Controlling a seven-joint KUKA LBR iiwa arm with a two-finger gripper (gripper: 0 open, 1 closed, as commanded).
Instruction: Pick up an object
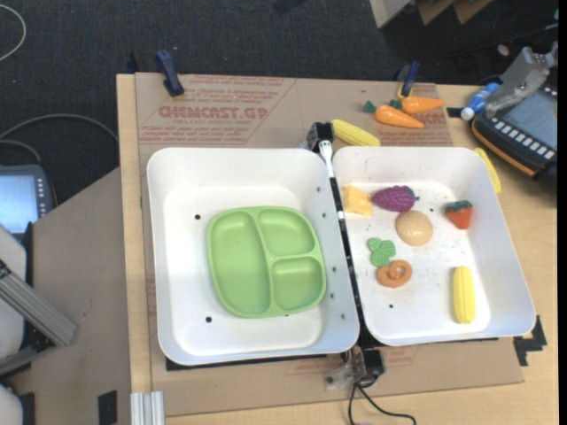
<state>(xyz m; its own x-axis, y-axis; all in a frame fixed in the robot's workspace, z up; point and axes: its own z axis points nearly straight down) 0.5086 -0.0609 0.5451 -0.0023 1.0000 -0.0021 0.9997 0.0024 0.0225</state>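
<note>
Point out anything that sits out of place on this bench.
Three toy vegetables lie outside the bins on the brown board behind the right white bin: two orange plastic carrots and a yellow plastic corn cob. The green divided plate sits slightly askew in the left white bin.

Red print "CHEMCAST GP" on cardboard sheet; smaller lines unreadable.

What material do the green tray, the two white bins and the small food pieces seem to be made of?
Green tray: likely moulded plastic, with an even matte colour and rounded compartments. White bins: probably thin formed plastic, smooth and slightly glossy, with soft rounded rims. Food pieces such as the corn and the purple piece: apparently toy plastic, with flat saturated colours; too small to be sure.
</note>
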